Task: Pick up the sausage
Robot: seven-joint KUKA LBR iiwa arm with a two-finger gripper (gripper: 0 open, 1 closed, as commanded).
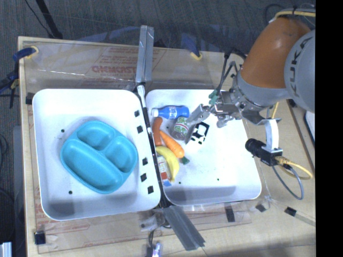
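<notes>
Sausage [157, 130] lies against the left wall of the right bin [236, 183], tucked beside the carrot [172, 143] and banana [170, 160], likely awkward to reach. Gripper [199, 123] hovers over the can [181, 128], nothing visibly held; open or closed, can't tell.

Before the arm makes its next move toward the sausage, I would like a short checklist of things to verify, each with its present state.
1. Sausage is visible in the right bin, along its left wall: ok.
2. Sausage is free of neighbours: not ok; the carrot lies against it and the blue bottle is near its top end.
3. Gripper is above the sausage: not ok; it is to the right, over the can.
4. Gripper is free of any object: cannot tell.
5. Blue tray in the left bin is out of the way: ok.
</notes>
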